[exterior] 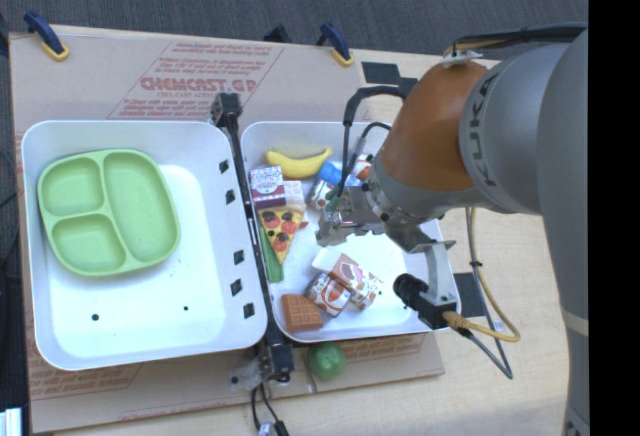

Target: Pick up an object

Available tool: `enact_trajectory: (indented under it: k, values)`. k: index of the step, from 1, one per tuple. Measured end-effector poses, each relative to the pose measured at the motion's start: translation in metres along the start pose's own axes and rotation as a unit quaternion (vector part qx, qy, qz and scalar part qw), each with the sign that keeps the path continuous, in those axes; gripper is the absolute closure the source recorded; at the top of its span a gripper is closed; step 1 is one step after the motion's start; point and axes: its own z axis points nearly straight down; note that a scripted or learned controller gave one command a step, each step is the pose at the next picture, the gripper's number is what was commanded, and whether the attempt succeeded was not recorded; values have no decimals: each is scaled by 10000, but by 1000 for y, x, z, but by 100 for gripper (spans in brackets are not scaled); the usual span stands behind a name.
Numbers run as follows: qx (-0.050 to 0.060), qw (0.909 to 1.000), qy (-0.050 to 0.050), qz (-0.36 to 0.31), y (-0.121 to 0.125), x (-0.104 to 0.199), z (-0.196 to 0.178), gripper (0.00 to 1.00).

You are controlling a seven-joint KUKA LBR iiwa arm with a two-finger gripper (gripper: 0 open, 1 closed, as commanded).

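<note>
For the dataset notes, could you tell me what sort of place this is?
Probably a robotics lab's pick-and-place bench: a KUKA arm over two white bins, toy food like a banana, and protective board clamped down.

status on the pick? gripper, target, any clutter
Gripper low in right bin, fingers hidden. Nothing seen held. Pizza slice, banana, small carton crowd close around it.

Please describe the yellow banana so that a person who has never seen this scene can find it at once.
Look at the right white bin, the one under the grey arm. The banana lies along its far edge, just beyond a small carton and a pizza slice. It is the bin's only plain yellow, curved object.
</note>
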Motion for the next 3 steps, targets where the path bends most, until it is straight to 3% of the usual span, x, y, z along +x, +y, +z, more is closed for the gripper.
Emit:
enact_trajectory:
  k: [1, 2, 3]
  values:
    - [-7, 10000, 3, -7, -7, -4, 14, 100]
    - [1, 10000, 7, -13, -22, 34, 15, 100]
    - [-2, 10000, 5, -6, -22, 33, 15, 0]
